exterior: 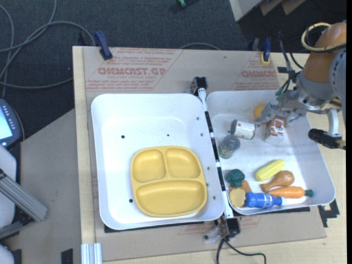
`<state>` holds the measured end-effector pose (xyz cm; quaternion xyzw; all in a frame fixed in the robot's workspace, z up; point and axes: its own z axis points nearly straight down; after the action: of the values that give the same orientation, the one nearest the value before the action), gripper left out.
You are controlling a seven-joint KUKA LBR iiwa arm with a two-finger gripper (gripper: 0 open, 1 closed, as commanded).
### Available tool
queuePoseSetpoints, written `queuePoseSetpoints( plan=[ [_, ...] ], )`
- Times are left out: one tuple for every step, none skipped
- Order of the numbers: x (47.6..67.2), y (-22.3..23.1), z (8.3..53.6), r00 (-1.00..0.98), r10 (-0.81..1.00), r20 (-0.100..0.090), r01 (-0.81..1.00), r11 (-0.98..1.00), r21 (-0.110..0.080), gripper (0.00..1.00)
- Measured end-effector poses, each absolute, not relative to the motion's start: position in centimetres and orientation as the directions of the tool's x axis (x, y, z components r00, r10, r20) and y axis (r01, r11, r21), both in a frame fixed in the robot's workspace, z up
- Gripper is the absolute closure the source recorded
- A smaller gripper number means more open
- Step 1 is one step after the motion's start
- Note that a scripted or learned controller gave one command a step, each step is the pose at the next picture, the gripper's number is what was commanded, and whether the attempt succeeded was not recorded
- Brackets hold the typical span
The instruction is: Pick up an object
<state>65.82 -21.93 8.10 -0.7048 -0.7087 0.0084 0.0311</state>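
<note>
1. Gripper (279, 110): lowered into the right bin (324, 172) at its far end, over the small carton (275, 127); whether it is released or clenched cannot be told.
2. Carton: likely the pick target, just beside the white cup (243, 130).
3. Corn (269, 169), carrot (287, 192), bottle (263, 201): clustered nearer the camera than the carton, loose for picking.
4. Yellow tray (168, 180): left of the carton, in the left bin (110, 120).

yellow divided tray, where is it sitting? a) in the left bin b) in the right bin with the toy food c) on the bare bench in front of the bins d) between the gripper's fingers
a: the yellow divided tray lies flat on the floor of the left bin, while the corn, carrot and blue bottle lie in the right bin.
</note>
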Motion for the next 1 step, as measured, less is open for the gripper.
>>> queuePoseSetpoints(
  plan=[
    [65.47, -22.13, 8.9, -0.008, 1.0, 0.023, 0.997, 0.009, -0.071, 1.0]
  ],
)
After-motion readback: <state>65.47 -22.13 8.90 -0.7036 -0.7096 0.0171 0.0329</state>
